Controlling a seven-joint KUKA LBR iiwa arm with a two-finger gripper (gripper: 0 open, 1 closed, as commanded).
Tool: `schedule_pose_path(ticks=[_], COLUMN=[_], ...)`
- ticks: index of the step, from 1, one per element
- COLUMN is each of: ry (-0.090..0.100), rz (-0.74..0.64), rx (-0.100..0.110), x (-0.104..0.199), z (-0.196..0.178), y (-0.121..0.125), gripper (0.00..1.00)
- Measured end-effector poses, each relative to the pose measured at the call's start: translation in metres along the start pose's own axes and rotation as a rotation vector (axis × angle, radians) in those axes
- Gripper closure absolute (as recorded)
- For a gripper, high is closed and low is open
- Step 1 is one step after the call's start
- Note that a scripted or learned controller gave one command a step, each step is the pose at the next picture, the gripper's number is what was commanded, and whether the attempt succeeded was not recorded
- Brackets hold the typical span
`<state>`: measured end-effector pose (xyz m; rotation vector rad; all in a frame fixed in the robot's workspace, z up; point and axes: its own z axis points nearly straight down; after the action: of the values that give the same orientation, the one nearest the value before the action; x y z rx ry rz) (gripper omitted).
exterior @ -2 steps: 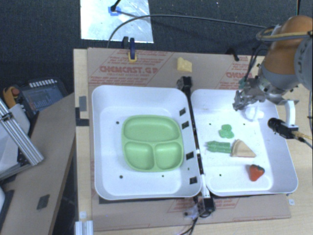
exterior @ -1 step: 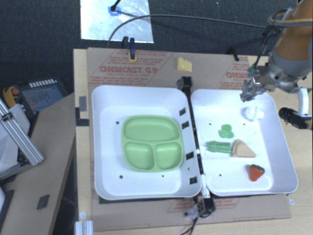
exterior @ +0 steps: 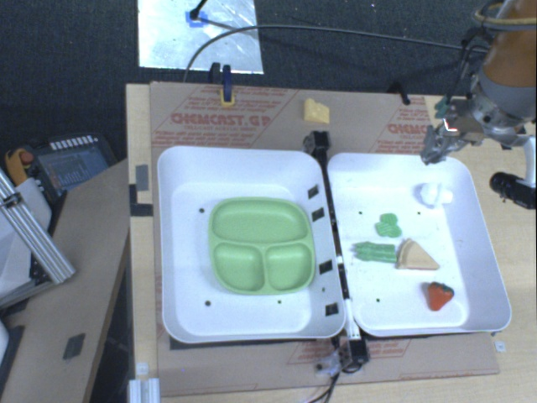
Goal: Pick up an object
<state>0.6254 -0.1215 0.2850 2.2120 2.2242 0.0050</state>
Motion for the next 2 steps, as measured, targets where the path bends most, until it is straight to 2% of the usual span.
schedule_pose_path(ticks=[1,2], ry=[0.003,0.003], rz=[-0.002,-0.003], rx=[0.006,0.006], x=[0.051,0.101], z=[0.021,0.023], y=[-0.016,-0.044], gripper=[1.00,1.00])
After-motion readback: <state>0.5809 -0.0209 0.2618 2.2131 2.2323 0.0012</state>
